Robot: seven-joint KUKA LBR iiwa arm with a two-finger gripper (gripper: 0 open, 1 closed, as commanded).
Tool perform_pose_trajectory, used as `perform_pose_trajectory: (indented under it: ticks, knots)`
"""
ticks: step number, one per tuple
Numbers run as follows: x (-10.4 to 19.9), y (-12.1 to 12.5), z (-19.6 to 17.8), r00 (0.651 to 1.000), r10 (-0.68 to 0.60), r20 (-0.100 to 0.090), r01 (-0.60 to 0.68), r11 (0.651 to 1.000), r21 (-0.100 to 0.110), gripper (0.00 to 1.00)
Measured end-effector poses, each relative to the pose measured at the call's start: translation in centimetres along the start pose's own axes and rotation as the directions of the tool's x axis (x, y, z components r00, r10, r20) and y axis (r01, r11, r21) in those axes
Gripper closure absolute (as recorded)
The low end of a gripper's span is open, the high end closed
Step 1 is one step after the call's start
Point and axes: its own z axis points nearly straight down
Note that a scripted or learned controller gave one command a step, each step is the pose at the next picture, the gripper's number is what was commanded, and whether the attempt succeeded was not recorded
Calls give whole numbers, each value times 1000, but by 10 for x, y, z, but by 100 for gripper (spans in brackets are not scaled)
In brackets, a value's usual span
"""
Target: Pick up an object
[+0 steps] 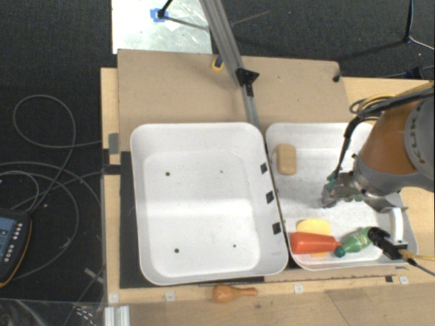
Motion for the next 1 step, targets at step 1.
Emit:
perform_pose_trajectory:
  ticks: [1]
  knots:
    - [4, 5, -63, 1000, -6, 2, 6, 1000, -5, 100]
